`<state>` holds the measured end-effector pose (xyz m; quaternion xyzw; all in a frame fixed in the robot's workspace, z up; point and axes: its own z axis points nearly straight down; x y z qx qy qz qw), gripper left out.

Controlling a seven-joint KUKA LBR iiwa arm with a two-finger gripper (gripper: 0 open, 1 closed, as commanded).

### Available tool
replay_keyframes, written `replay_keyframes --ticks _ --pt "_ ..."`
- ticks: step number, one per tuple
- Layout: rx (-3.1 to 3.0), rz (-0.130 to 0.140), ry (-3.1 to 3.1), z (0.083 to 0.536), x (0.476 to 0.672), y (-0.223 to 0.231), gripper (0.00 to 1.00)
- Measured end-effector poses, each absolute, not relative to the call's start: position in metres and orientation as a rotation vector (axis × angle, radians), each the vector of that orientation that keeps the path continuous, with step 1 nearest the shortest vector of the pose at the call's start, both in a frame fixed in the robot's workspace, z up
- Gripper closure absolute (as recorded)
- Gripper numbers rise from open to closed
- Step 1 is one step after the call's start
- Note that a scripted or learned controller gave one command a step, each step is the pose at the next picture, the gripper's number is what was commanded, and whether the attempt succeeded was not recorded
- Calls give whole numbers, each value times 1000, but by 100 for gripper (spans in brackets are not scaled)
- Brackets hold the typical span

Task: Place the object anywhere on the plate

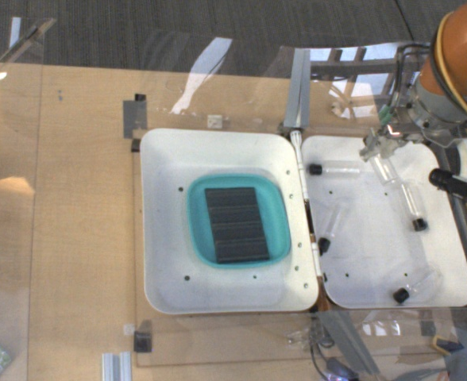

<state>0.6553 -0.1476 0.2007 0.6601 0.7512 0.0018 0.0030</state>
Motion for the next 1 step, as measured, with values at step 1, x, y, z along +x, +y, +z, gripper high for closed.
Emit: replay_keyframes --ticks 1 --pt "2324 5 2111 185 577 -56 100"
